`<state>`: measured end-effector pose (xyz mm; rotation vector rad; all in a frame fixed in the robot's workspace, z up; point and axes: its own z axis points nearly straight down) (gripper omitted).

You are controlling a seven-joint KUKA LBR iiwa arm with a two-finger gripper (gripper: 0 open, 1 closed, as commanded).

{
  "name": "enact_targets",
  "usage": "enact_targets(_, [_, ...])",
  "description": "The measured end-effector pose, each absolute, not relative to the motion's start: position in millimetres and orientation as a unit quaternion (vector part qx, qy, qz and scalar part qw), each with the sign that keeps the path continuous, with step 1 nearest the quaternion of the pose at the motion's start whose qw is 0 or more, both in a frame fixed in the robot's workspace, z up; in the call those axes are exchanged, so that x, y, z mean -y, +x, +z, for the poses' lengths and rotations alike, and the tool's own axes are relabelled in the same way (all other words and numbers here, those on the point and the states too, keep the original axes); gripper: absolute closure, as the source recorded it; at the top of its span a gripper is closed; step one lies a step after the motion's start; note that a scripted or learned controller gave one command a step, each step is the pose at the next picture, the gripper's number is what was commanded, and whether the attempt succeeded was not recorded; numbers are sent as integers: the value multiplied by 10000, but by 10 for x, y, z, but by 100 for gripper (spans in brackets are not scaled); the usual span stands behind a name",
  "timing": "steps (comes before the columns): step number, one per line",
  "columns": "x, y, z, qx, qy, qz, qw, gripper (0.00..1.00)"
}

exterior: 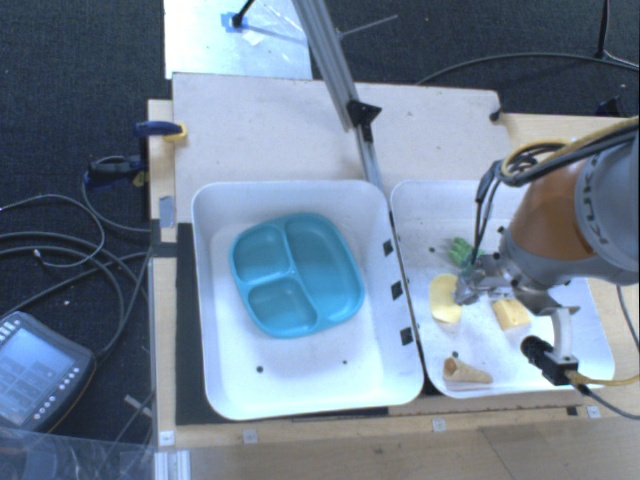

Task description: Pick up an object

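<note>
Two shallow white bins with rounded corners sit side by side on the pale surface [300, 128]. The left bin [215, 368] holds one glossy turquoise plastic plate [296, 273], a rounded rectangle split into three compartments. The right bin [430, 208] holds four small toy-like pieces. The jaws [472, 288] hang low over the middle of this bin, at the end of the grey arm [600, 208] with its orange band [545, 218]. Whether the jaws are spread or pressed together cannot be told, since the wrist and cabling hide them from above.

One smooth pale yellow rounded piece [444, 300] lies just to the left of the jaws and seems to touch or sit partly under them, though contact is not clear. One green ridged piece [460, 250] lies just beyond the jaws, toward the far wall of the bin. One blocky yellow chunk [511, 314], like a wedge of cheese, lies just to their right and a little nearer. One tan cone-shaped piece [466, 371] lies apart from the jaws, near the front wall of the bin.
</note>
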<state>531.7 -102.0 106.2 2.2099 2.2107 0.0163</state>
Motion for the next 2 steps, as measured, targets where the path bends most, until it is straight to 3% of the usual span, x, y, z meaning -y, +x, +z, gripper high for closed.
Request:
enact_targets(1, [1014,5329,1493,-7091,7051,17,23,100])
enact_targets(2, [1037,5384,2132,-7095,7047,27,40,100])
